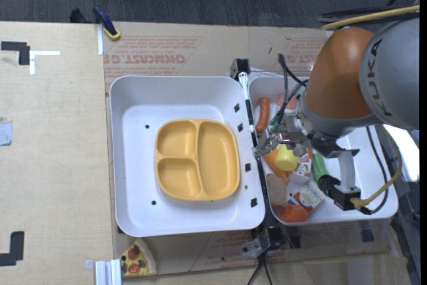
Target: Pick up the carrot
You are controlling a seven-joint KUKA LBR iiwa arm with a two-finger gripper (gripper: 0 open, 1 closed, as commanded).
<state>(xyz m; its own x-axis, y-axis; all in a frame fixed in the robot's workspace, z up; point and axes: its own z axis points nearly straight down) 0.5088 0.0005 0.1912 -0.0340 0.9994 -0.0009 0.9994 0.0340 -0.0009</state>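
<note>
Orange-banded arm (347, 77) hangs over the right bin (383, 210) — gripper (272, 141) state unclear; carrot (263, 114) at its twelve o'clock, lengthwise twelve-to-six.

**Bright, even light over the bench, one hot spot at the right**

Light falls evenly from above; the white left bin (123, 163) reads clean and barely shadowed; the yellow tray (197, 159) throws only a thin soft shadow at its rim; a glossy highlight sits on the arm's orange band (340, 73); the far right of the right bin (408, 143) blows out to white; the dark floor at top is dim; focus is slightly soft throughout.
</note>
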